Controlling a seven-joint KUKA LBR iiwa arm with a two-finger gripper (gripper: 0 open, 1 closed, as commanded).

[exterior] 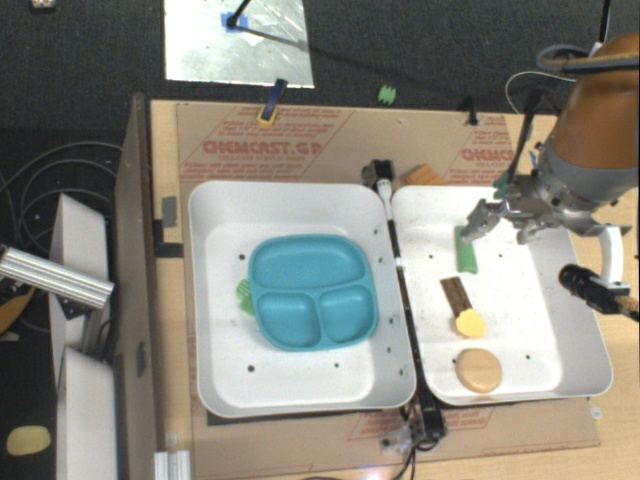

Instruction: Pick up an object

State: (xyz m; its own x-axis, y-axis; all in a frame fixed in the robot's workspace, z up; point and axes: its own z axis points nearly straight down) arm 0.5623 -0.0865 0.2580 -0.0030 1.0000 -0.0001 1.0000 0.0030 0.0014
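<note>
Your gripper (500,220) hangs over the right bin (575,368), fingers spread, pinching nothing. Flat green block (466,250) lies just below it; brown bar (456,293), yellow piece (469,323) and tan disc (479,369) sit nearer you.

This looks like a robotics lab. A bench topped with printed cardboard (300,143) bears two white bins (215,208), with loose cables (60,168) on dark carpet (80,68) at the left and a foil sheet (240,28) at the far side.
</note>
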